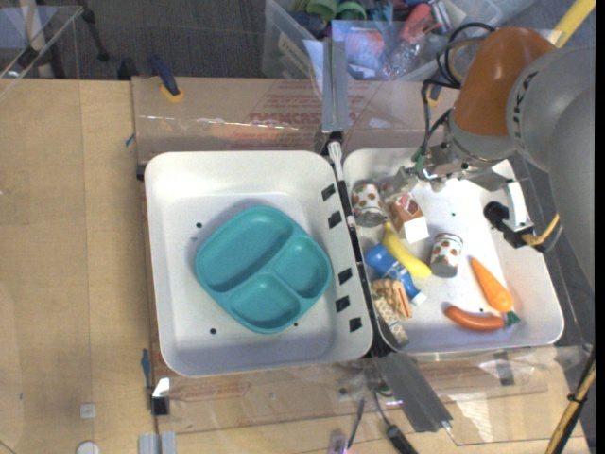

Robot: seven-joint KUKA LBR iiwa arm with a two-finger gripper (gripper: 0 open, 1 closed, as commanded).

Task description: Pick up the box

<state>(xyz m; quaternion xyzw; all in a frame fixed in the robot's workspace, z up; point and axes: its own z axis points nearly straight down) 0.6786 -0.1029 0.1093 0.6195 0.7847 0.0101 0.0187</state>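
The arm (529, 83) reaches in over the right bin's (544, 296) far corner, its orange band above the wrist and the gripper (430, 170) low over the bin's far-left part. How far the fingers are open cannot be told; nothing shows between them.

2 white bins sit side by side on the desk (66, 253). The left bin (180, 339) holds a teal divided plate (263, 268). In the right bin, the box (408, 218) lies just beside and nearer than the gripper: small, brown with a white face. Around the box lie 2 patterned cans (367, 200) (445, 253), a banana (405, 254), a blue item (386, 263), a carrot (492, 285), a red-orange pepper (475, 319) and a cracker packet (390, 303).
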